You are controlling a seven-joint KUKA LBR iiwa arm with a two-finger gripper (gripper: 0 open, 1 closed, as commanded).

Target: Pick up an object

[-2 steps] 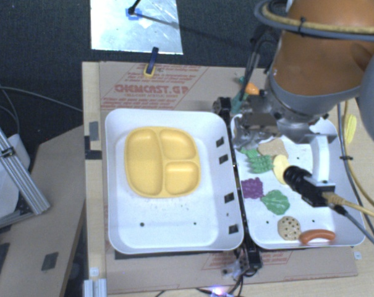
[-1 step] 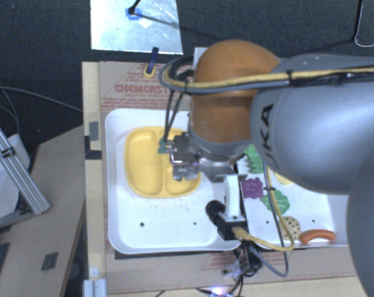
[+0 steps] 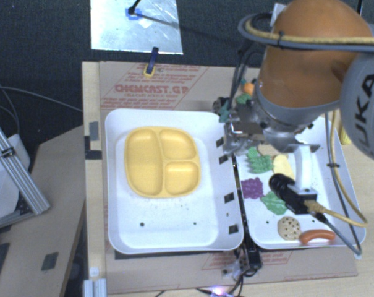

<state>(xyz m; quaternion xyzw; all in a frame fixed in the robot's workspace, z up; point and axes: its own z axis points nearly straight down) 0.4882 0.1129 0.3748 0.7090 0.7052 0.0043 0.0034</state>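
My claw [image 3: 251,142] low over right bin [image 3: 335,228], near divider, above green leafy piece [image 3: 258,161]. Wrist bulk hides fingertips; cannot tell how wide it stands or whether anything gripped. Purple grapes [image 3: 252,188], cookie [image 3: 289,228], orange ring [image 3: 316,236] lie loose in right bin. Yellow divided plate [image 3: 162,163] in left bin [image 3: 174,237].

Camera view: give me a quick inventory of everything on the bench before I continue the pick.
Bins: two, white, side by side.
Divided plate: one, yellow, left bin.
Leafy toys: two, green, right bin.
Grape bunch: one, purple, right bin near the divider.
Yellow piece: one, right bin, partly hidden.
Cookie: one, tan with dark spots, right bin front.
Orange item: one, right bin front corner.
Metal sheet: one, silvery, behind the bench.
Arm: one, grey and orange, over the right bin.
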